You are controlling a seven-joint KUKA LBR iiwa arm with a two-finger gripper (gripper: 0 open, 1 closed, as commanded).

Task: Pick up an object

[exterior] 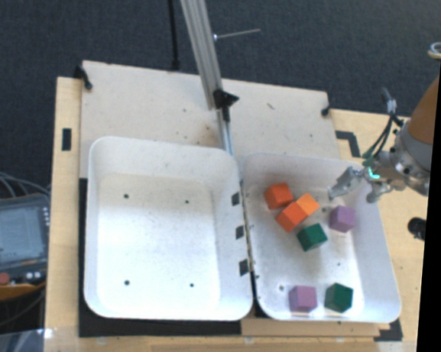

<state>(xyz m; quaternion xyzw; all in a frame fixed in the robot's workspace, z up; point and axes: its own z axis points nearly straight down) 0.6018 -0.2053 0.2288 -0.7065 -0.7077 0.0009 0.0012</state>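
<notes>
a wooden bench (61, 196) carries a pale board (150, 104) and two white bins side by side, left (107, 161) and right (384, 278), touching.

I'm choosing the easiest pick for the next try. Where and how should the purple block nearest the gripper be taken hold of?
Take the purple block from above, closing across two opposite flat side faces. It sits apart from the green block and orange blocks, so there is probably room on each side. The gripper hangs just up and right of it.

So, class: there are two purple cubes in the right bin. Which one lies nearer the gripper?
The upper purple cube, just below the gripper; the other purple cube sits at the bin's bottom edge.
</notes>
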